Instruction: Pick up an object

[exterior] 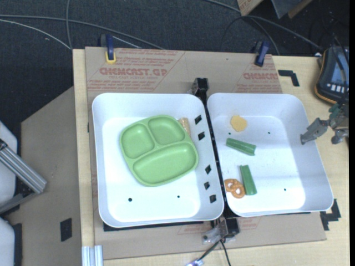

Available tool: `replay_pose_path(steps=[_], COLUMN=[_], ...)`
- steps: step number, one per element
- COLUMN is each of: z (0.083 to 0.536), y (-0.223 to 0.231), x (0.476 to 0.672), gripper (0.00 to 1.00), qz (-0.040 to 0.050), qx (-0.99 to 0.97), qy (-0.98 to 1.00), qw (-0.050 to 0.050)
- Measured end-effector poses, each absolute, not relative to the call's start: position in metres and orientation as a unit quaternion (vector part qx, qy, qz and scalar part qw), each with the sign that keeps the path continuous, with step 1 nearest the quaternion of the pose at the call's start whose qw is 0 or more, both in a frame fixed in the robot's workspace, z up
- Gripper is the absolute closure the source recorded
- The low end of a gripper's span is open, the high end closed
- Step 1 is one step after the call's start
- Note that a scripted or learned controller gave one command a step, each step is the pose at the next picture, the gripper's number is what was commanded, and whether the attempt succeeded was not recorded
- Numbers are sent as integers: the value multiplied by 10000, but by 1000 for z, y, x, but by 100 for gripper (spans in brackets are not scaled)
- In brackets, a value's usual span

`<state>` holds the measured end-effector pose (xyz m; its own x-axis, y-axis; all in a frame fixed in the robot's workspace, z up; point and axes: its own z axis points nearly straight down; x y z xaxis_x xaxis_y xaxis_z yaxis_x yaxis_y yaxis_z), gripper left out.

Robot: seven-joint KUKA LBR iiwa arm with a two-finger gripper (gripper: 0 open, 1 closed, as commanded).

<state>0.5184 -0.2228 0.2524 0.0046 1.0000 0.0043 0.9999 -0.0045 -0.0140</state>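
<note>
The hand [324, 131] shows at the right edge of the frame, about mid-height. Two grey fingers [314, 131] splay apart, one pointing left and down, with nothing between them. It hangs low.

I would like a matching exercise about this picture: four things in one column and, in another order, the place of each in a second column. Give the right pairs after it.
Things:
1. green divided plastic plate
2. round yellow slice
3. orange pretzel-shaped piece
4. two-finger gripper

Places:
A. far part of the right bin
B. at the right bin's right rim
C. middle of the left bin
D. near edge of the right bin, beside a green stick

Pairs: 1-C, 2-A, 3-D, 4-B
</note>
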Motion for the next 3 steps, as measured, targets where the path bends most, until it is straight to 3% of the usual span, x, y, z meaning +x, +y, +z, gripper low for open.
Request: replay_pose_path(steps=[1, 3], z=[260, 148], y=[-222, -219], x=[521, 510], gripper=[0, 0], qz=[0, 9], qx=[-7071, -7071], qy=[-7072, -7071], qw=[4, 36])
